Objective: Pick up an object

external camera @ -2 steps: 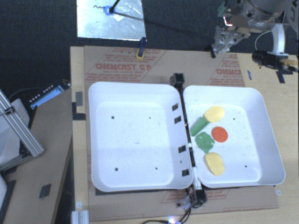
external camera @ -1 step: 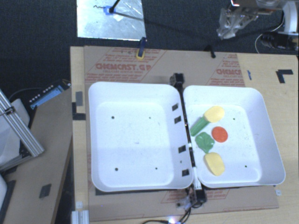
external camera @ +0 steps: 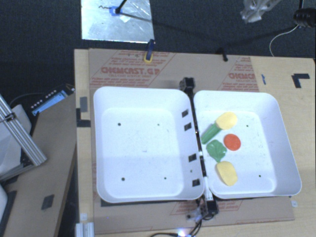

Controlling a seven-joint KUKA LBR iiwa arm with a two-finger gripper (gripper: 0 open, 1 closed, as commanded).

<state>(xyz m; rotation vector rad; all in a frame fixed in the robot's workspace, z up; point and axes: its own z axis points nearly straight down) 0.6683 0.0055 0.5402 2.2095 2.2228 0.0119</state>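
Hovering at the frame's upper right, my pincer (external camera: 257, 6) is blurred; its state I cannot tell. Objects (external camera: 223, 147) cluster in the right bin's (external camera: 281, 132) left half, room around.

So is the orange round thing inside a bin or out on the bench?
Inside. The orange round thing lies flat on the floor of the right bin.

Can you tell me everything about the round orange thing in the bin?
The small round orange disc looks smooth, like a plastic toy. It lies flat on the floor of the right white bin, near the middle. A dark green chunky piece sits beside its left edge, seemingly touching. A pale yellow rounded piece lies just above it, another below.
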